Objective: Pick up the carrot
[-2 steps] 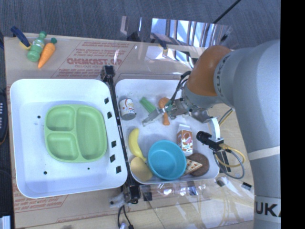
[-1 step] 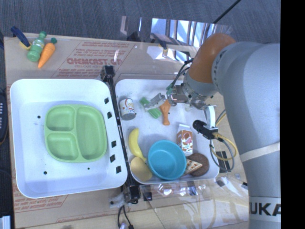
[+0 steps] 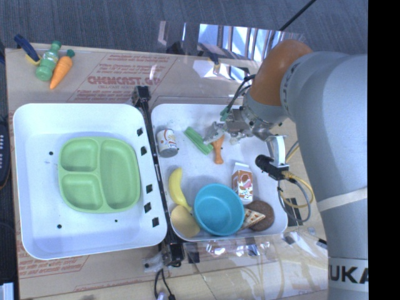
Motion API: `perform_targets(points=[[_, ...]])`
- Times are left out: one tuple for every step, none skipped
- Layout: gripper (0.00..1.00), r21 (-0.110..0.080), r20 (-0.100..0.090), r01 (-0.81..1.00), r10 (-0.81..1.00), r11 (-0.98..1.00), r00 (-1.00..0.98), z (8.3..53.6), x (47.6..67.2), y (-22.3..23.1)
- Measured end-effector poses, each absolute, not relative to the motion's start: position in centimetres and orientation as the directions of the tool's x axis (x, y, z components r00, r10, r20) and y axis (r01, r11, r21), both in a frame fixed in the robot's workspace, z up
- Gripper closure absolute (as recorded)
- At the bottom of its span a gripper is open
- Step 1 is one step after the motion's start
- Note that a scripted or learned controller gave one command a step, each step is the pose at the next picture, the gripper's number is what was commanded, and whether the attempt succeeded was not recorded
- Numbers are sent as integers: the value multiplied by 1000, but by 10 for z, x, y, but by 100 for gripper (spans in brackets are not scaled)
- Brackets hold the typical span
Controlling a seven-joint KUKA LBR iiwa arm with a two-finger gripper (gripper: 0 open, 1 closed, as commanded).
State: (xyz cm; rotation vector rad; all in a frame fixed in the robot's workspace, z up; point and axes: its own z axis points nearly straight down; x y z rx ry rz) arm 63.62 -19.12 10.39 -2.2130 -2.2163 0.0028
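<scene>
Brown cardboard (image 3: 119, 80) with red print covers the bench, and two shallow white bins sit on it side by side. At the near edge, black cables (image 3: 164, 274) hang down under the bins.

The left white bin (image 3: 28, 186) holds a light green plastic plate with three parts (image 3: 99, 174).

The right white bin (image 3: 187, 114) is full of toys. Nearest is a round blue plastic bowl (image 3: 219, 209). A pale yellow round toy (image 3: 182, 220) touches the bowl on its left. A toy pizza slice (image 3: 252, 218) lies on a round brown disc (image 3: 265, 211) on the bowl's right. A bit farther back are a yellow toy banana (image 3: 176, 186) and a small red and white carton (image 3: 242, 184). Behind those are a small silver tin can (image 3: 167, 141) and a flat green stick-shaped toy (image 3: 197, 140).

A small orange carrot (image 3: 217, 151) lies on the bin floor just beside the green stick, near the middle of the bin's far half.

The big grey arm (image 3: 325, 136) with an orange band reaches in from the right. Its gripper (image 3: 219, 132) is right above the top end of the small carrot and looks very close to it. I cannot tell if the gripper is open or shut, or if it is touching the carrot.

Farther back, on the cardboard's far left corner, lie a second orange toy carrot with a green top (image 3: 60, 72), a green toy bottle (image 3: 47, 64) and a blue toy (image 3: 26, 47). Beyond the bench is grey carpet (image 3: 94, 8).
</scene>
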Motion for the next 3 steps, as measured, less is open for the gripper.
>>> perform_targets(points=[[100,0,-3,995,995,-96,96,184,630,-125],[100,-4,-4,963,963,-269,269,150,650,-109],[0,-3,-4,963,963,-269,269,150,650,-109]])
